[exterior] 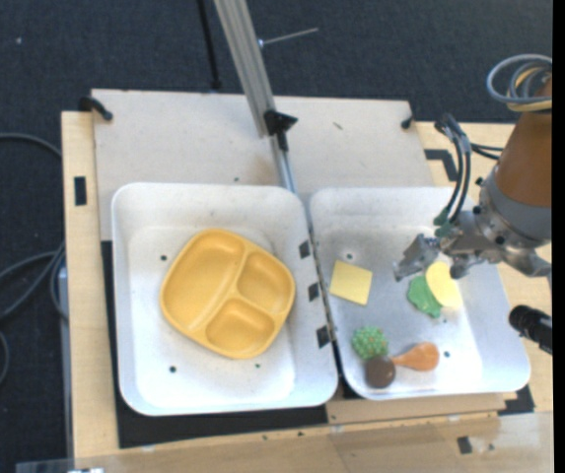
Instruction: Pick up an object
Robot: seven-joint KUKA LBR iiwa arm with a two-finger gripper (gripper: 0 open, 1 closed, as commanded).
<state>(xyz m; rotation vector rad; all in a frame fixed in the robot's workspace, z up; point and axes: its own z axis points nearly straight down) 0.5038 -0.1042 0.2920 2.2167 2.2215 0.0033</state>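
Hand (430, 257), fingers spread apart, hovers just above the green and yellow toy (432, 292) in the right bin (390, 210)

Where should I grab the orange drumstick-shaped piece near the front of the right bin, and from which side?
Probably the drumstick's narrow shaft, just right of the dark brown ball at its left end. It lies flat, pointing left to right, so come straight down with the fingers closing across it, front to back. The green bumpy piece crowds its left end, so stay toward the middle. The gripper is now above the yellow-green items.
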